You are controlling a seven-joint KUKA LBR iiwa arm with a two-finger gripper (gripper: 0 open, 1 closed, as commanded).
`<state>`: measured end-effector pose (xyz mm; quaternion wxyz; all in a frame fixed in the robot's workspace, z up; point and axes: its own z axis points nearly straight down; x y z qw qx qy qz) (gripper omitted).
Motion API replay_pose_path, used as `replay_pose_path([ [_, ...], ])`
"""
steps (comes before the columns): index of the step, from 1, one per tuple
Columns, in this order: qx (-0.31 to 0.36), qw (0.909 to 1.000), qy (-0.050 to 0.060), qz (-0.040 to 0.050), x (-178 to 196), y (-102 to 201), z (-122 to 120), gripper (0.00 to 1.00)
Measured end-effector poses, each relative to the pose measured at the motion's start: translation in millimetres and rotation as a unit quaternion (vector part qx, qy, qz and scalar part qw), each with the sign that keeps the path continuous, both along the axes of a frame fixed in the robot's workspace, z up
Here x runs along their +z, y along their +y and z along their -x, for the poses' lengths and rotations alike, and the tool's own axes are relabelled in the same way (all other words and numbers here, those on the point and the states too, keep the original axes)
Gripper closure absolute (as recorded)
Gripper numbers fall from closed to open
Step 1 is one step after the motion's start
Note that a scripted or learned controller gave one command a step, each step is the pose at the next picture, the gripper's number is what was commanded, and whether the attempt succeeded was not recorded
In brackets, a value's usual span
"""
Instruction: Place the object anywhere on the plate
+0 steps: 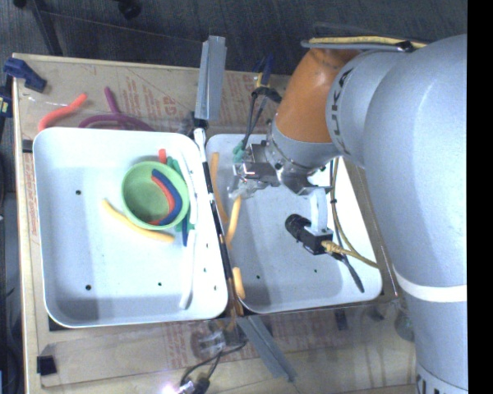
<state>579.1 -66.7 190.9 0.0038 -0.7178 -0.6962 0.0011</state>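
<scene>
Wooden bench, two white bins. Gripper over right bin; finger state indiscernible. Risk: empty-handed travel toward green plate, or clipping the rim between the bins.

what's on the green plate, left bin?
The green plate in the left bin carries curved blue and red pieces. A yellow piece pokes out beneath its lower edge; the rest is covered.
</scene>
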Motion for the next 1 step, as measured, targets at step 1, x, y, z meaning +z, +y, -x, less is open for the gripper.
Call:
replay_pose_path([
  [1,0.000,1.0000,0.000,0.0000,0.0,-0.1,0.0,0.00],
])
